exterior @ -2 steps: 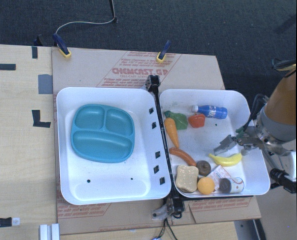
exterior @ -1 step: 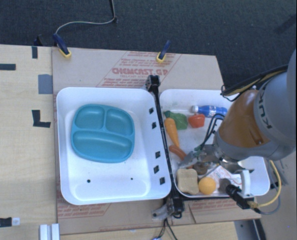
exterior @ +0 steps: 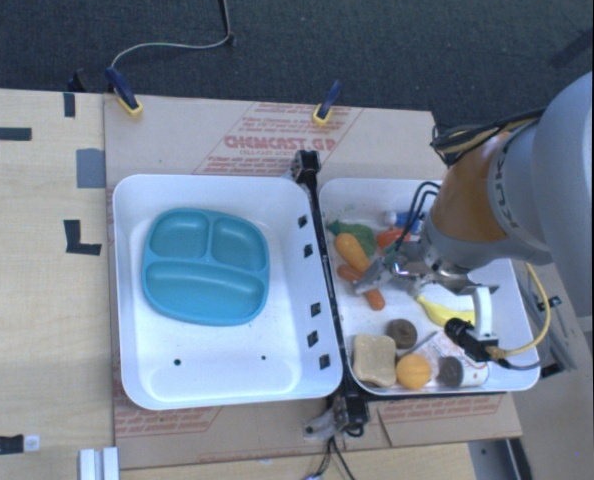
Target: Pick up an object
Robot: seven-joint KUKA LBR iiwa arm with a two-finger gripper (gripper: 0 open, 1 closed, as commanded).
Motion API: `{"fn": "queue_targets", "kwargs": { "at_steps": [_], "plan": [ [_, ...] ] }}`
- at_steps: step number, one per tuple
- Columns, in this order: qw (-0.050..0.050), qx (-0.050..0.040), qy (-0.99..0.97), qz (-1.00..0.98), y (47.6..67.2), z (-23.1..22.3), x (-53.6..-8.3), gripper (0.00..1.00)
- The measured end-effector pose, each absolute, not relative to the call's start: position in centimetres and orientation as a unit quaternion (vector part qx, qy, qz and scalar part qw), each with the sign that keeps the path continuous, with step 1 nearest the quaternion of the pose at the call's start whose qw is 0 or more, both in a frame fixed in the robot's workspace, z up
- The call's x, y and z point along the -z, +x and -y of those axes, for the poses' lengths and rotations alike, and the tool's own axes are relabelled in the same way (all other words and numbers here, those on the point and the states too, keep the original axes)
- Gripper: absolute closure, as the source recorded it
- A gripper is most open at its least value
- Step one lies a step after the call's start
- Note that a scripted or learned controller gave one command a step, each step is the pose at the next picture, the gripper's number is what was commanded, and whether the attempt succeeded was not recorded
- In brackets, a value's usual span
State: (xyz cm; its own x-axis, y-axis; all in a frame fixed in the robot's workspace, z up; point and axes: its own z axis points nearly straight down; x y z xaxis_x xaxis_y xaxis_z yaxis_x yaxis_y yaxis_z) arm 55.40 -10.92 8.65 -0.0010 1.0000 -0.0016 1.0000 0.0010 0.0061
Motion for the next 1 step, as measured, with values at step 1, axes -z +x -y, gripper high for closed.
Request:
{"fn": "queue_targets", "kwargs": {
  "at_steps": [1],
  "plan": [
    [0.003,-0.0006,0.707,-0.707,55.36,11.01,-9.61,1.00]
  ]
}}
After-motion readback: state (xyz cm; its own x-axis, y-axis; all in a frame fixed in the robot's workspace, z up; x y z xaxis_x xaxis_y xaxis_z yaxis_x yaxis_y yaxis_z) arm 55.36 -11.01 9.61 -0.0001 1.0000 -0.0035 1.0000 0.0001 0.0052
